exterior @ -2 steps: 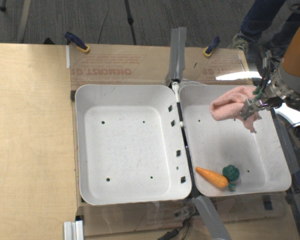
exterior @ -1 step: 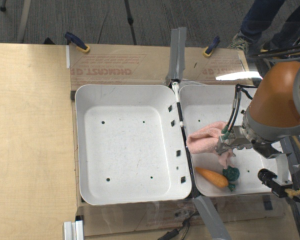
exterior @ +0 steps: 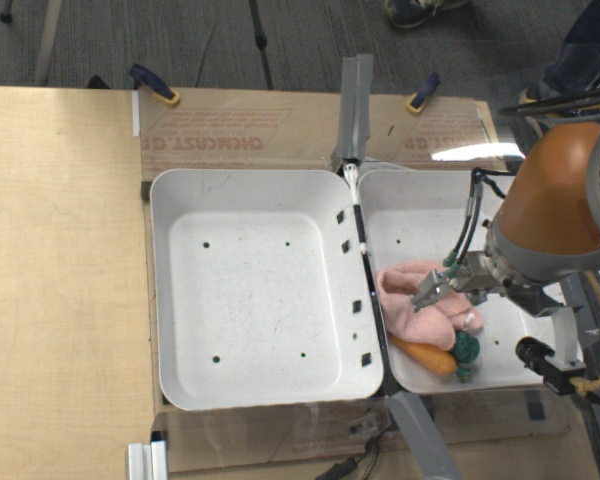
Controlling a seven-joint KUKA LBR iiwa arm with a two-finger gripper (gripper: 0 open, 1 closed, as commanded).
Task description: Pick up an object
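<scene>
Camera view showed the arm (exterior: 555,193) reaching into the right bin (exterior: 410,213), its pincer (exterior: 430,293) low over a pink plush (exterior: 420,313) that lay near the bin's front left corner. Just beside the plush lay a toy carrot (exterior: 427,359) with a green top (exterior: 466,348). Whether the pincer was open, shut or gripping the plush could not be told. Nothing looked lifted, so I judged the pick not yet done: grasp and raise remained. The left bin (exterior: 180,208) sat alongside.
</scene>
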